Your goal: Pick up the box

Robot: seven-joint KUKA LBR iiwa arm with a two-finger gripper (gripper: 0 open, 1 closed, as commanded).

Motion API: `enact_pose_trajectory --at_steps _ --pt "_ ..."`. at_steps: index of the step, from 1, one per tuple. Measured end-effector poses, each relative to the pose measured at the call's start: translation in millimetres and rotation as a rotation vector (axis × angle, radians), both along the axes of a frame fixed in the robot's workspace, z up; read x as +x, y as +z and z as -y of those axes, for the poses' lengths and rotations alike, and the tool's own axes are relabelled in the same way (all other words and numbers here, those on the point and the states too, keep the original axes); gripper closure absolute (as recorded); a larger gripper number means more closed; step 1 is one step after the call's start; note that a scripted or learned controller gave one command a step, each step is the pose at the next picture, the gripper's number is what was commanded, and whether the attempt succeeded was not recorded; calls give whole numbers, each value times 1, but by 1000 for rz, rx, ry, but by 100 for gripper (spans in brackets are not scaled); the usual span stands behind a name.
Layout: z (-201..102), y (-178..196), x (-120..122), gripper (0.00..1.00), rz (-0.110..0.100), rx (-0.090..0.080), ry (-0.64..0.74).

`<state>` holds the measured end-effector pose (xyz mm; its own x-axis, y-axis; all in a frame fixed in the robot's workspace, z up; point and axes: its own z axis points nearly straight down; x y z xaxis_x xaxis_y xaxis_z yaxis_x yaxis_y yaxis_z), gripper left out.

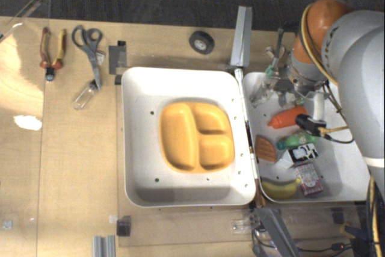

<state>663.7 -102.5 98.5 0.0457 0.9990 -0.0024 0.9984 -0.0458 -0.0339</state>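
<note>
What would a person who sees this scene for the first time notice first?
First, the yellow divided tray, lying alone in the middle of the left bin. Next, the big grey arm entering from the right, its tool low over the far end of the right bin. That bin holds a clutter of small things, among them a banana and a small box.

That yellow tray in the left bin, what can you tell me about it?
The yellow tray looks like smooth moulded plastic with rounded corners and three hollows: one long one on the left and two smaller ones on the right. It lies flat, open side up, near the middle of the left bin, resting on its floor with nothing else touching it.
</note>
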Motion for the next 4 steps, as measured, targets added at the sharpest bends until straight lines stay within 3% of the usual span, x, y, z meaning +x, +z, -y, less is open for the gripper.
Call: enact_pose_trajectory --at_steps 2,3,4 --pt "3 -3 -5 0 -20 -1 187" --pt "3 6 -7 100 -28 0 190" --pt "-44 89 -38 100 42 10 690"
